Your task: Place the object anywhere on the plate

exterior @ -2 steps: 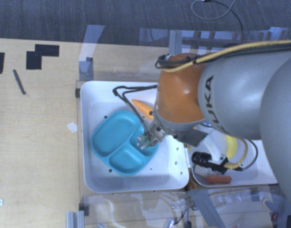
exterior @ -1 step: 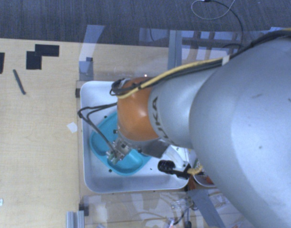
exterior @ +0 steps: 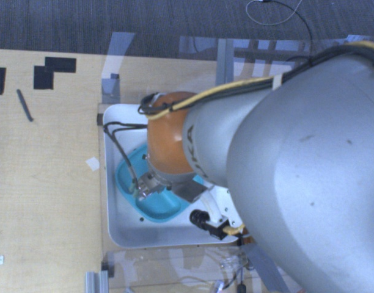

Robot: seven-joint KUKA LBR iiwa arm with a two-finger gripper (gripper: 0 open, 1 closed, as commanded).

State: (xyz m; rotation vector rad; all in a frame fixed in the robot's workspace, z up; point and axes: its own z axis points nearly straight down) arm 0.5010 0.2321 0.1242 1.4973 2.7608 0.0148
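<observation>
A blue plate (exterior: pixel 151 205) lies in the white bin (exterior: pixel 120 224), toward its left and front. The grey arm with its orange band (exterior: pixel 168 136) reaches in from the right and hangs right over the plate, covering the plate's far half. The gripper (exterior: pixel 147 187) sits low above the plate's middle, and its fingers are hidden by the wrist. I cannot make out any object between them or on the plate's visible part.
The arm's large grey body (exterior: pixel 297 163) covers the right part of the bench and most of the bin. A pale wooden table top (exterior: pixel 46 182) spreads out to the left, with black tape marks (exterior: pixel 49 72) and a dark pen-like stick (exterior: pixel 24 104).
</observation>
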